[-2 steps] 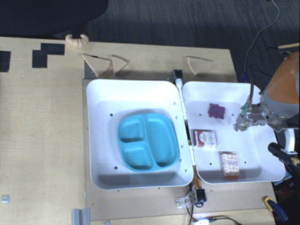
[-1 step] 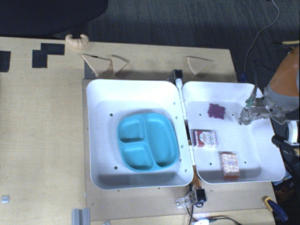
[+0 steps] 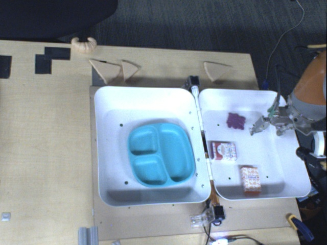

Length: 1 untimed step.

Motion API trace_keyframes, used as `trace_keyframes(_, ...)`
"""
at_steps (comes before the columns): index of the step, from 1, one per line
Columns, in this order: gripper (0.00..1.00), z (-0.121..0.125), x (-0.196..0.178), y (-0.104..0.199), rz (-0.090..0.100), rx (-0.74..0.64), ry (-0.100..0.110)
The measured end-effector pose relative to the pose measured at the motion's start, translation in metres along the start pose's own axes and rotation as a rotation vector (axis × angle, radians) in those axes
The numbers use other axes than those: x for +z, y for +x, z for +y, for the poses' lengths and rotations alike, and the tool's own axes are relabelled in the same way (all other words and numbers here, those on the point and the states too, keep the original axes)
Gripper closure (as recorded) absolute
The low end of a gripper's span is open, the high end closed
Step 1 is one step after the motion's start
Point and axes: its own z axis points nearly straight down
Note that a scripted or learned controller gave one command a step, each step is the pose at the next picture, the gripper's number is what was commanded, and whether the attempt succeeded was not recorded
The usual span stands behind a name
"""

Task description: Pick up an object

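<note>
Two white bins sit side by side on the bench. The left bin [image 3: 110,137] holds a blue divided tray [image 3: 161,153] lying flat in its middle, likely parked there as a distractor or drop spot, well apart from the arm. The right bin [image 3: 286,190] has the pickable stuff: a small purple object [image 3: 236,120] toward the far side, a red-and-white packet [image 3: 223,150] by the left wall just beside the divider, and an orange-patterned box [image 3: 250,179] near the front edge. All three lie flat and apart from each other, so any of them looks reachable without clutter. The arm comes in from the right with its orange band [image 3: 312,83] over the bin's right rim. The gripper [image 3: 266,122] hangs over the right part of that bin, to the right of the purple object, tilted toward the left. Its fingers look spread and released, nothing between them; the view is small so that's a judgement. Nothing is picked up yet. Closest candidate is probably the purple object, since the gripper points that way.
</note>
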Motion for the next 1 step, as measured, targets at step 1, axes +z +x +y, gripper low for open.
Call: trace_keyframes(1,0.00,-0.0418,0.0283,0.0026,0.000,0.000,-0.003)
